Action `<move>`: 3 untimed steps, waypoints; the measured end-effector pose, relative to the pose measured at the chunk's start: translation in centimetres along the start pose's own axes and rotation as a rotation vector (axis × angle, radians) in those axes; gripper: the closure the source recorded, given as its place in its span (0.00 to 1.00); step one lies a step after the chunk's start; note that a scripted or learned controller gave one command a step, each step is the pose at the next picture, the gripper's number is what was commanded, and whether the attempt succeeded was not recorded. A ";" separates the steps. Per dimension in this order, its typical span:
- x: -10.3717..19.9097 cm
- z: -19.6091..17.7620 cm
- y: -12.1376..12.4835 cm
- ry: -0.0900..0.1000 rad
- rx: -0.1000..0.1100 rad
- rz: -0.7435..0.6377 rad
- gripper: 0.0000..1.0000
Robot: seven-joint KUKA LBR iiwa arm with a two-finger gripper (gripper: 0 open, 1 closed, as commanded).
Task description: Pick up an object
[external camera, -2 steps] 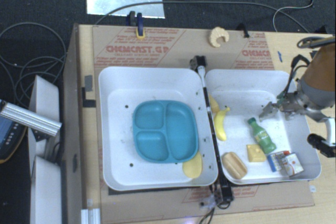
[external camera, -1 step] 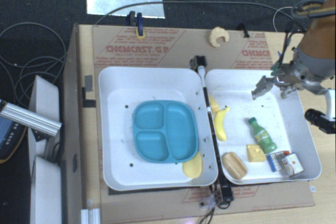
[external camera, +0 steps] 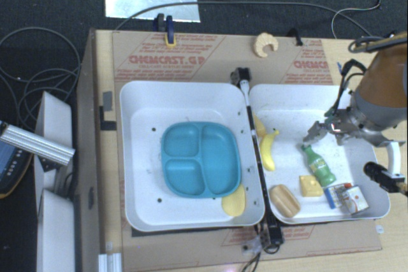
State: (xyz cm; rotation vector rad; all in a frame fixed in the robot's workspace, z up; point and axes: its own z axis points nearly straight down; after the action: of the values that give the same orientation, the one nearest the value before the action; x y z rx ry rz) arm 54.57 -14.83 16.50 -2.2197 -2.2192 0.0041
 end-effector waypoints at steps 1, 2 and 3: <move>-5.2 1.3 -5.4 -0.002 -0.004 0.000 0.00; -1.1 -0.5 0.5 0.000 -0.008 -0.006 0.00; 0.0 3.5 -1.2 0.000 -0.003 -0.002 0.00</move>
State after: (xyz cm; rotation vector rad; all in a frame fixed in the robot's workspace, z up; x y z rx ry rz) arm 53.31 -14.87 13.00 -2.2181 -2.2229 0.0010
